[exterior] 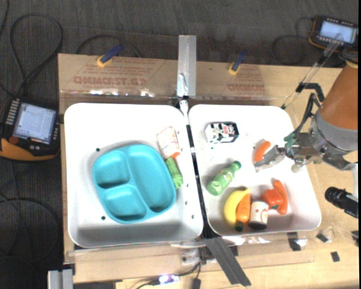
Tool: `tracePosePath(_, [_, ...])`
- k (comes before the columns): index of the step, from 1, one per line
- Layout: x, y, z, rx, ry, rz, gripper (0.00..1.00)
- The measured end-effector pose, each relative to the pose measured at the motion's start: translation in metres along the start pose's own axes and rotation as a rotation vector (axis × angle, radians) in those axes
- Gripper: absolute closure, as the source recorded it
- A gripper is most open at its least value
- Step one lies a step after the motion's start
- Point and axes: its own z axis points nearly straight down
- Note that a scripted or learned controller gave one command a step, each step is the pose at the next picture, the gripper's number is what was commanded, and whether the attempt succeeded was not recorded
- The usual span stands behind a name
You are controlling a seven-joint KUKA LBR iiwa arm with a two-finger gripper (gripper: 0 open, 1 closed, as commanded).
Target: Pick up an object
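Note:
My gripper (283, 162) hangs over the right side of the right bin (301, 215), reaching in from the right, and it is open with nothing between its fingers. An orange carrot-like toy (262, 149) lies just beside its left fingertip (265, 161). Below it rest an orange-red toy (276, 197) and a small white and red piece (259, 215). A yellow banana (231, 202) with a carrot (243, 208) across it lies near the front. A green bottle (222, 178) sits mid-bin, and a black-and-white packet (221, 132) is at the back.
The left bin (78, 221) holds a blue divided plate (132, 182), a white-and-orange packet (168, 141) and a green item (175, 173) against the wall between the bins. Handheld screens and cables lie on the floor to the left and at the top right.

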Motion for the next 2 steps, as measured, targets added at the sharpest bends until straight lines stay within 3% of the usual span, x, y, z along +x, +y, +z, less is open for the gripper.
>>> tracePosePath(1, [-0.037,0.02,0.13,0.0,0.001,-0.014,0.0])
tracePosePath(2, [-0.029,0.07,0.17,-0.012,-0.002,0.006,0.0])
